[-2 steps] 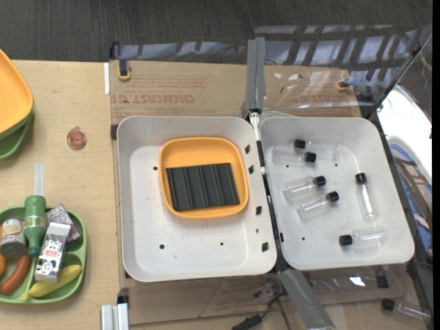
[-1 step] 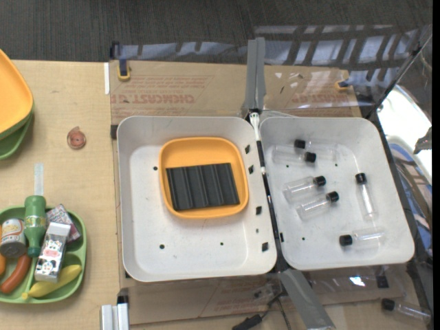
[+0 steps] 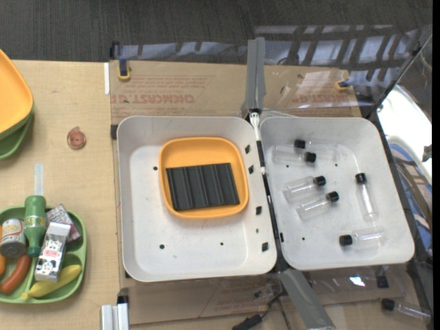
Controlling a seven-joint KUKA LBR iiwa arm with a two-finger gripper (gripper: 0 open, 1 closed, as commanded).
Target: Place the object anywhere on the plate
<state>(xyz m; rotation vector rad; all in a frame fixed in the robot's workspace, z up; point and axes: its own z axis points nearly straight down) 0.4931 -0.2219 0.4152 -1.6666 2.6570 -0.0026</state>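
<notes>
Nearest you, clear vials with black caps (image 3: 323, 199) lie scattered in the right bin (image 3: 385, 249). In the left bin (image 3: 137, 246), the orange plate (image 3: 203, 148) carries a dark ribbed block (image 3: 203, 186) across its middle.

bright even light, soft shadows; glare at right edge, slight blur.

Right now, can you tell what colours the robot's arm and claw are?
No, I cannot tell the colours, shape or cables of the arm or claw from this picture. What I can describe is its workplace. The left bin is white and holds an orange plate with a dark ribbed block on it. The right bin is white and holds clear vials with black caps.
</notes>
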